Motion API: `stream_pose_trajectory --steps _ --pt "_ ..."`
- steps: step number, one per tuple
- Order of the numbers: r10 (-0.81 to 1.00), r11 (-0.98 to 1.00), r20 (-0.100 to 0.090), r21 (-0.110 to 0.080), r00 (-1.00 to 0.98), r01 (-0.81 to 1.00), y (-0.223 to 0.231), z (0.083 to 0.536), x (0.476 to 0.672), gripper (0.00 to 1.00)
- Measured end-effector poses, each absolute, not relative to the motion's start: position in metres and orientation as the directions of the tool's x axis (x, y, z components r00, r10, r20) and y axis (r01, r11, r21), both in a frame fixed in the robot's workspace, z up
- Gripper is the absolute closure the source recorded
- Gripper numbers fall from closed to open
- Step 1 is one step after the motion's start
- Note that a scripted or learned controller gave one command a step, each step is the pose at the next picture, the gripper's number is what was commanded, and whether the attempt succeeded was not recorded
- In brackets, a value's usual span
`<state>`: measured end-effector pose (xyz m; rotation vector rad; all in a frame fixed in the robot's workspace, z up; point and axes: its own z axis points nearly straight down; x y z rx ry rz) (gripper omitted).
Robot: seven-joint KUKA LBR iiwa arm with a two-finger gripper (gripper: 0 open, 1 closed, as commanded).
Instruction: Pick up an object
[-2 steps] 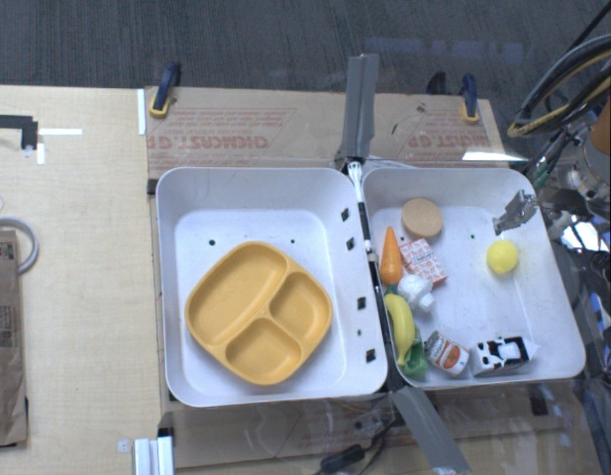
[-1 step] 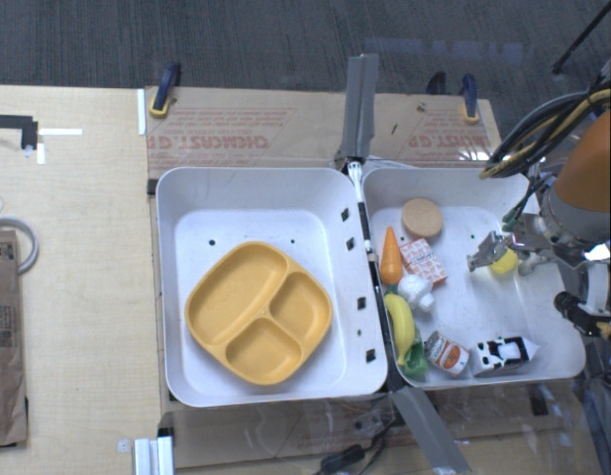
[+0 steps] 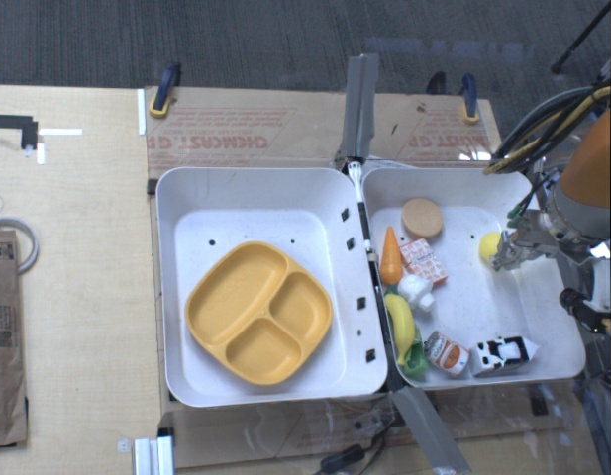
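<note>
Yellow ball (image 3: 489, 245) touching claw (image 3: 505, 256), at its left.

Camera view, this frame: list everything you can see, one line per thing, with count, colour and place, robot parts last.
Bins: 2, white, side by side on the bench.
Divided plate: 1, yellow, in the left bin.
Round disc: 1, tan, right bin, far side.
Carrot: 1, orange, right bin by the divider.
Small packet: 1, red and white, beside the carrot.
Banana: 1, yellow, right bin, near left.
Can: 1, red and white, near edge.
Carton: 1, black and white, near edge.
Ball: 1, yellow, next to the gripper.
Clamps: 2, blue and yellow, on the cardboard behind.
Gripper: 1, grey, over the right bin's right side.
</note>
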<state>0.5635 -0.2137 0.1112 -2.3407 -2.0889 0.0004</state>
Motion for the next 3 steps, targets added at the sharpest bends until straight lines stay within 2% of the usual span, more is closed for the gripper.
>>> stream_pose_trajectory --steps 1,2,3 --pt "0.993 -0.114 0.002 -0.004 0.114 0.993 -0.214 0.12 0.563 1.0" --pt "0.925 -0.379 -0.003 -0.001 0.379 0.925 -0.185 0.291 0.598 1.0" --pt "0.756 -0.655 -0.004 -0.002 0.655 0.756 -0.189 0.375 0.591 1.0"
